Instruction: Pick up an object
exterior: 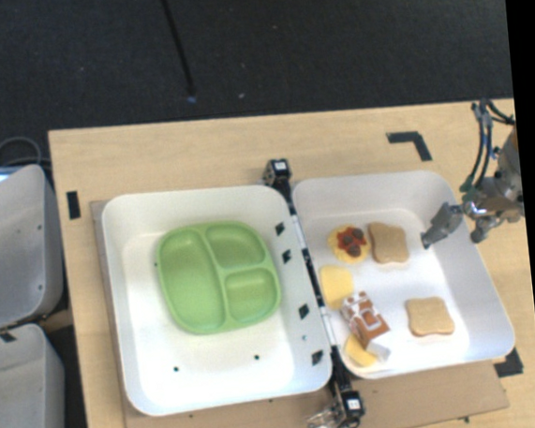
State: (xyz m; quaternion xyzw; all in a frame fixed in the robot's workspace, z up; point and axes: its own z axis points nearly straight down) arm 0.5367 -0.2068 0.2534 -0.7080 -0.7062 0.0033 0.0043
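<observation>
The right bin [467, 335] holds several toy food pieces. A yellow round topped with red [349, 242] lies beside a slice of toast [389, 243]. Below them are a yellow cheese square [336, 284], a brown and white piece [364, 315], a yellow wedge [359, 352] and a second toast slice [430, 317]. My gripper [462, 225] hangs over the bin's right side, to the right of the upper toast and apart from every piece. Its fingers stand open with nothing between them.
A green divided plate [219, 276] lies in the left bin [141, 371]. A black-clipped divider [303, 271] runs between the two bins. The arm and its cables [492, 154] come in over the bench's right edge.
</observation>
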